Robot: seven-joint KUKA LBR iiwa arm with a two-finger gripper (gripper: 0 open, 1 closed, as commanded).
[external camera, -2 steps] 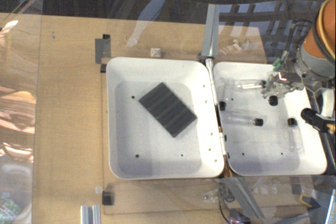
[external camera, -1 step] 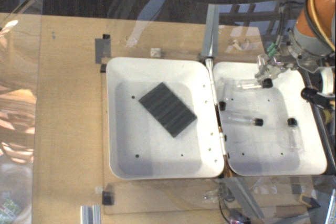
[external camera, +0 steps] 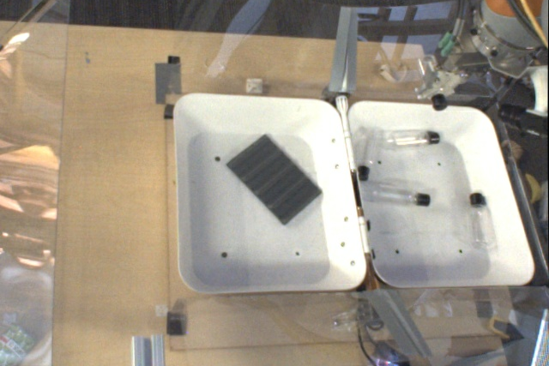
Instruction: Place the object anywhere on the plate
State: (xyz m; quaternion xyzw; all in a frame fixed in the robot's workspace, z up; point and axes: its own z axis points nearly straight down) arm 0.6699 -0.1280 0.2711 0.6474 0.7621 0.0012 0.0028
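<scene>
Dark ribbed plate (external camera: 274, 179) in left bin (external camera: 196, 261)

Open floor rings the dark ribbed plate (external camera: 274, 179) in the left bin (external camera: 193, 270), while clear vials (external camera: 408, 137) lie scattered across the right bin (external camera: 506, 270).

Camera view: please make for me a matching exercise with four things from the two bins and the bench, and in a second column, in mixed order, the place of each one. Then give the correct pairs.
Things:
1. dark ribbed plate
2. clear vial with black cap, lying crosswise
3. clear vial with black cap, lying lengthwise
4. small pale cube

Places:
A. on the wooden bench, just behind the left bin
B. at the right side of the right bin
C. in the middle of the left bin
D. near the far wall of the right bin

Pairs: 1-C, 2-D, 3-B, 4-A
</scene>
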